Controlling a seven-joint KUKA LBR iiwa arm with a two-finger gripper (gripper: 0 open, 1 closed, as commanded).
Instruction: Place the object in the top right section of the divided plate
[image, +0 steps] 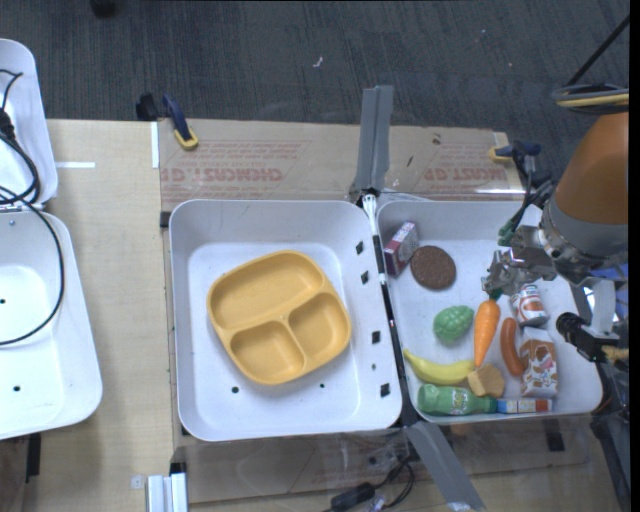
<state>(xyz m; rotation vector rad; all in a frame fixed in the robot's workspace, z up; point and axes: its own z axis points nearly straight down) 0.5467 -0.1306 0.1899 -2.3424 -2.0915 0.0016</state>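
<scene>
Camera view puts the gripper (503, 268) low over the right bin (590, 400), at its upper right part, just above the leafy end of the toy carrot (485, 332). Whether its metal tips are spread or pressed together I cannot tell; they are small and cluttered against the wrist hardware, and nothing can be seen pinched there.

The task does not name its object, so the nearest candidate is a judgement: the carrot lies directly below the gripper, its long axis running down the bin and leaning slightly left, thick end toward the gripper. Just right of it lie a small printed can (529, 305), a sausage (511, 346) parallel to the carrot, and a printed carton (539, 367). To the left sit a green lumpy vegetable (453, 323), a brown cookie (433, 267) and a small box (401, 246). Along the bin's lower edge are a banana (437, 369), a tan bread piece (488, 380) and a green bottle (455, 400) lying on its side.

The yellow divided plate (279, 316) rests in the left bin (190, 330), well apart from the gripper and to its left, turned at an angle. Its top right section (320, 328) holds nothing yet, so any carry must cross the wall between the bins, heading left.
</scene>
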